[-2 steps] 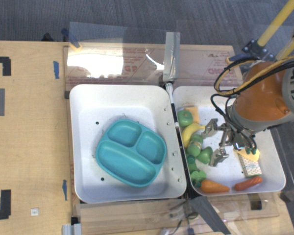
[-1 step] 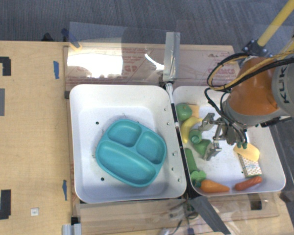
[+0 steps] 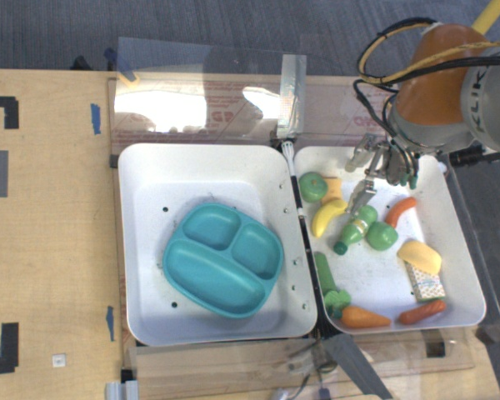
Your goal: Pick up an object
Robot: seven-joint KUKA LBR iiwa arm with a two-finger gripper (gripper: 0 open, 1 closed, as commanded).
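**Toy food crowds the right bin beneath the gripper**

Toy food pieces lie in the right bin [image 3: 471,302], most of them toward its left and near sides: a green apple [image 3: 312,187] by the dividing wall, a yellow banana [image 3: 327,217] just below it, a green bottle [image 3: 352,232] touching a round green piece [image 3: 382,237], an orange carrot [image 3: 400,210], a yellow lemon-like piece [image 3: 421,256] above a small patterned box [image 3: 428,285], a red sausage [image 3: 422,311], a second carrot [image 3: 365,317] and a long green vegetable [image 3: 325,275] along the left wall.

The arm [image 3: 437,82] comes in from the right, its orange band high over the bin's far right corner, cables looping above it. The gripper [image 3: 370,178] points down and leftward into the far part of the bin, near the apple and above the bottle. Nothing sits between its fingers; whether they are spread or closed cannot be told.

Bare white floor shows in the middle of the right bin and at its far right corner. The left bin [image 3: 142,177] holds a teal divided plate [image 3: 223,259], with bare floor around it. Both bins rest on the desk [image 3: 42,240].
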